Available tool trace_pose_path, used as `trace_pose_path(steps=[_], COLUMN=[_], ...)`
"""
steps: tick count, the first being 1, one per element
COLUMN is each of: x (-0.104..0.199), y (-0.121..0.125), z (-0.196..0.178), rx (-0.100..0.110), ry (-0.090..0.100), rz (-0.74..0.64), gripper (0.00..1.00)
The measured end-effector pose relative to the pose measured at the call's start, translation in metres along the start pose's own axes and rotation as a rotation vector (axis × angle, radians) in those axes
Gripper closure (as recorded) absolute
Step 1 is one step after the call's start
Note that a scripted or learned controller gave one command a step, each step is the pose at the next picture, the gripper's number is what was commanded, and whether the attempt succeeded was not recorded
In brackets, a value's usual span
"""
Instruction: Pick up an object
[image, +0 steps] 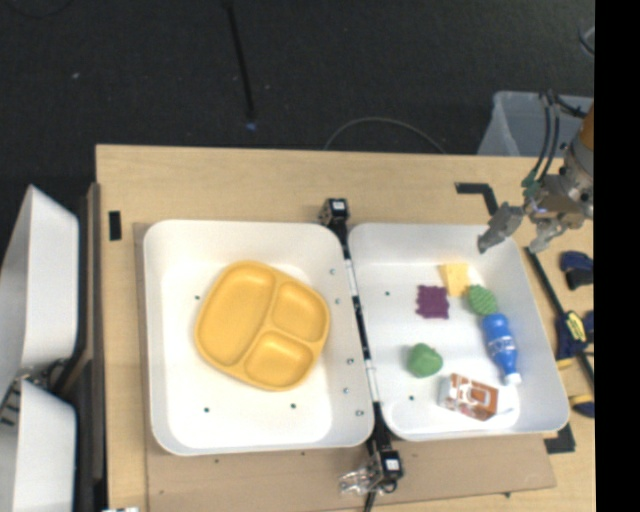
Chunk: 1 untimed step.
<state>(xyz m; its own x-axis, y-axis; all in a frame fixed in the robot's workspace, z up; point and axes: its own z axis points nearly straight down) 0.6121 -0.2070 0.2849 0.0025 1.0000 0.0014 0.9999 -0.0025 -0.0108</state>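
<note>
Pale wood bench (250, 180); glossy yellow three-compartment tray (262, 325) in left bin (170, 420); jaws (520, 230) apart, holding nothing, over right bin (400, 250).

A robotics lab: wooden bench (230, 180), two white bins (160, 330), dark carpeted floor (150, 70).

A single fixed camera looks down from above on the pale wooden bench (300, 180), tilted at a slant so that the far edge of the bench sits toward the top of the frame and the near edge toward the bottom. It stands far enough back to take in both shallow white plastic bins whole, the left bin (165, 400) and the right bin (400, 250), along with dark floor (150, 70) beyond the far edge.
</note>
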Motion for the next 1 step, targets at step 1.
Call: trace_pose_path(steps=[1], x=[0.0009], y=[0.0018], z=[-0.0080], rx=[-0.013], ry=[-0.002], rz=[-0.003], gripper=[0.00])
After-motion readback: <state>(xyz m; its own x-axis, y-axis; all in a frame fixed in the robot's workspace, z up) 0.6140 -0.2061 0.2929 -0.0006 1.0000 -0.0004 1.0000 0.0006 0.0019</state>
